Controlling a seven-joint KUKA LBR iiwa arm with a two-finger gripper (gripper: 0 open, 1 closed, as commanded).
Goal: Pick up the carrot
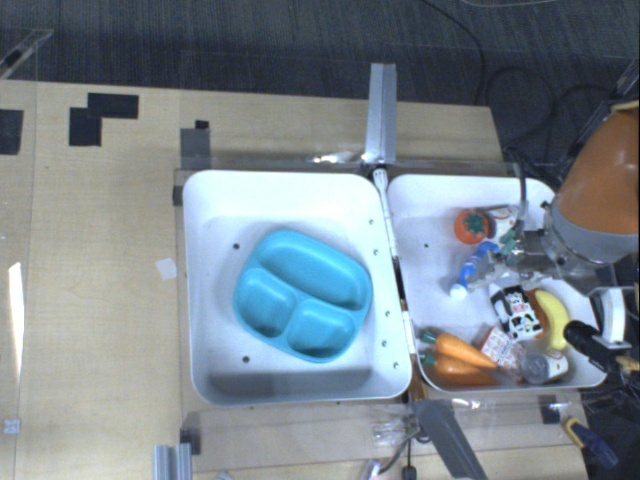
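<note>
My claw (520,251), grip state unclear, hovers in the right bin (430,203); the carrot (462,349) lies at seven o'clock, untouched

orange carrot (464,349) (blue plate (300,294))

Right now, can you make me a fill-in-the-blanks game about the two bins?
1. The blue plate lies in the ____ bin.
2. The carrot lies in the ____ bin.
3. The banana is colored ____.
4. The carrot lies near that bin's ____ edge.

Missing words: left; right; yellow; front
</note>
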